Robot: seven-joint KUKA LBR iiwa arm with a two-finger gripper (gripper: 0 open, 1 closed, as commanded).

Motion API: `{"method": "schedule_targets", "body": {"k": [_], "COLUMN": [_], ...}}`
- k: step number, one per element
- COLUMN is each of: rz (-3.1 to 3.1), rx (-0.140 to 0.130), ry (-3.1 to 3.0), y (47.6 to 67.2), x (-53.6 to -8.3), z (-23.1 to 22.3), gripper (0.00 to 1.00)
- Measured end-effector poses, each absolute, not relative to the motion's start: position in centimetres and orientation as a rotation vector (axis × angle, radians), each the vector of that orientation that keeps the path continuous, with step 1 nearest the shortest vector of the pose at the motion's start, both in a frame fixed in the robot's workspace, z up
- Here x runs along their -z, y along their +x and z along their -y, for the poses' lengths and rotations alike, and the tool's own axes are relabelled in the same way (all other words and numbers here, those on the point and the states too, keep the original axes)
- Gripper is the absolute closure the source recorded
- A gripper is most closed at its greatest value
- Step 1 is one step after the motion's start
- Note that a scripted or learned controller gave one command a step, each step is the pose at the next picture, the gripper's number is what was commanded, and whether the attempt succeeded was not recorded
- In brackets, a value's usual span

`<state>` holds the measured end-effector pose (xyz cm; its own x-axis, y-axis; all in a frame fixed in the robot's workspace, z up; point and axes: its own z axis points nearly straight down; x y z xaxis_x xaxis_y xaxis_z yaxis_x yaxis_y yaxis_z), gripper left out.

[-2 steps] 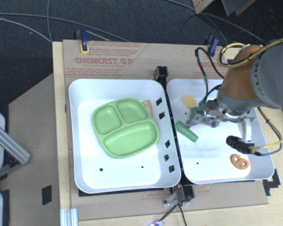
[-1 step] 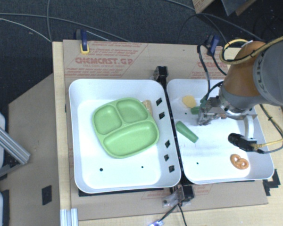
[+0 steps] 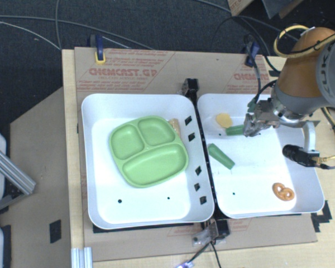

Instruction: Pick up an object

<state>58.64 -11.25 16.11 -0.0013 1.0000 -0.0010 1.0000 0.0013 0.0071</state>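
Overhead, in the camera view, the two white bins sit side by side on a tan board (image 3: pixel 134 66) printed with red lettering; the left bin (image 3: pixel 100 149) takes the middle of the frame and the right bin (image 3: pixel 257 175) lies toward the right edge. A green divided plate (image 3: pixel 149 151) rests flat in the left bin, slightly turned, with a small tan thing (image 3: pixel 175 127) touching its upper right rim; what that thing is cannot be told. The arm (image 3: pixel 304 71) comes in from the upper right of the frame, and its gripper (image 3: pixel 252 128) is low over the upper part of the right bin; whether the jaws are spread or pressed together cannot be told from this slant. A short green stick (image 3: pixel 233 130) lies on the bin floor just left of the gripper, its right end at the gripper's tip; whether it is pinched cannot be told. A yellow piece (image 3: pixel 224 119) lies just above and left of the stick, close to it; a green block (image 3: pixel 220 156) lies tilted below them, near the bin's left wall; a brown pretzel (image 3: pixel 283 192) sits well apart in the lower right corner.
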Motion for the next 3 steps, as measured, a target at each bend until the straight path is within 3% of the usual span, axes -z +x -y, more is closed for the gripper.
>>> {"method": "schedule_targets", "body": {"k": [1, 2, 3], "rz": [-2.218, -2.223, -2.230], "rx": [-0.007, 0.002, -0.003], "ry": [2.216, 2.222, 2.218], "y": [58.4, 58.4, 57.3], "x": [-22.3, -21.0, -22.3], "z": [11.8, 11.8, 6.9], "gripper": [1.00, 1.00, 1.00]}}
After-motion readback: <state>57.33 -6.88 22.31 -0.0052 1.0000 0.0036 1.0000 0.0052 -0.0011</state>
